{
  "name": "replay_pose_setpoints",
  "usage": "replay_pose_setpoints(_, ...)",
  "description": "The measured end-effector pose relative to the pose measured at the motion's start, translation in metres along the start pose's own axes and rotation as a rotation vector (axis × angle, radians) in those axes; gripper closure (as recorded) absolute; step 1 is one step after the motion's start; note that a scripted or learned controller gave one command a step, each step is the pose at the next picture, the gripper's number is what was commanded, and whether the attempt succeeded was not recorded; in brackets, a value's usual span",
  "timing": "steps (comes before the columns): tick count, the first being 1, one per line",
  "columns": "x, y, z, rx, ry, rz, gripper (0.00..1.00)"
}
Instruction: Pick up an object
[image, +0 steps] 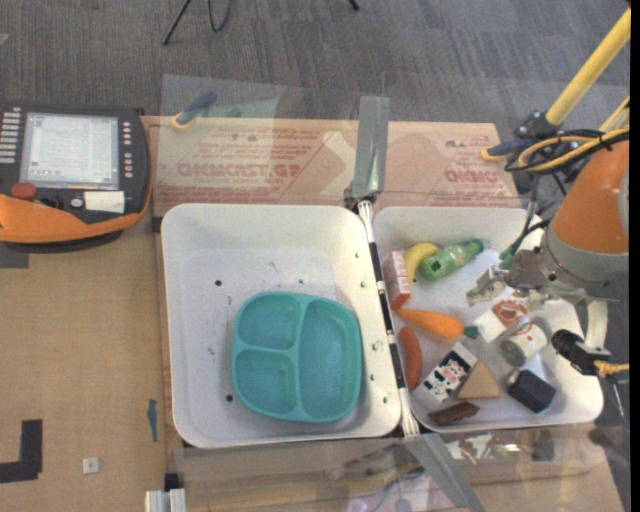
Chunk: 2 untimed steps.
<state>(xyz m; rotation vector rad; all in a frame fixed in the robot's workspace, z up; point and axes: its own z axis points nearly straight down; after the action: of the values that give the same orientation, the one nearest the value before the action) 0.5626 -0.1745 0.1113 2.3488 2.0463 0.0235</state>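
Over the right bin (590, 395), lower your gripper (490, 283) slowly and straight onto one toy, like the carrot (433, 322); you cannot tell its grip from above.

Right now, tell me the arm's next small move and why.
Probably lower the tool straight down, then close. It hangs over the right bin above bare floor, with the green bottle to its left and the carrot below-left, nothing visibly between its fingers.
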Motion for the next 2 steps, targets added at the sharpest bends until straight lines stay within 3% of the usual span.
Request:
replay_pose_setpoints(1,-0.027,0.001,0.004,-0.014,0.016,-0.024,0.0)
replay_pose_setpoints(2,-0.029,0.005,-0.01,-0.029,0.01,-0.024,1.0)
